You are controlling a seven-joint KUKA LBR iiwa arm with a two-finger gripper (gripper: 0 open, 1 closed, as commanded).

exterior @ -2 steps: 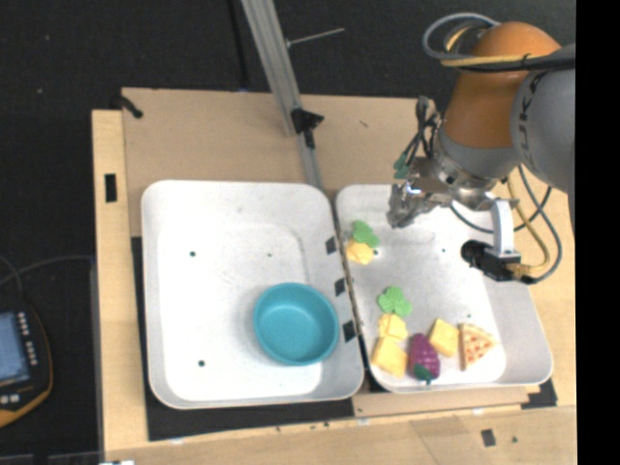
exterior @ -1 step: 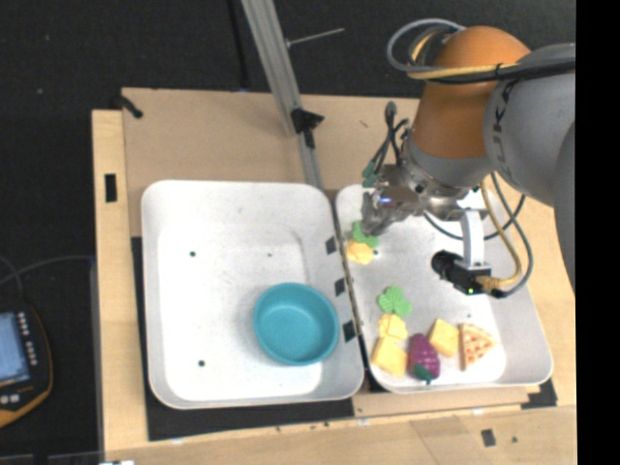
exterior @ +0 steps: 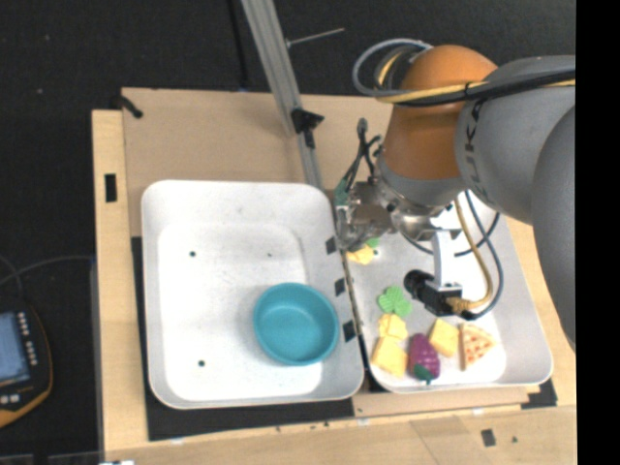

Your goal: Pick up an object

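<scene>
Camera view puts the bench's front edge (exterior: pixel 291 439) nearest you, pale board with a dark mat under the two white bins. In the right bin (exterior: pixel 528 356) you see a cluster of toy food: a purple grape bunch (exterior: pixel 424 356), yellow cheese blocks (exterior: pixel 389 355), a pizza slice (exterior: pixel 475 345) and a green leafy piece (exterior: pixel 394 301). The left bin (exterior: pixel 174 260) holds a blue bowl (exterior: pixel 294 324). Further back the gripper (exterior: pixel 360 229) hangs over the divide between the bins, a small yellow piece (exterior: pixel 362 254) just beneath it; you cannot tell whether its fingers are parted or closed. Beyond, a grey pole (exterior: pixel 276 61) rises against a black floor.
</scene>
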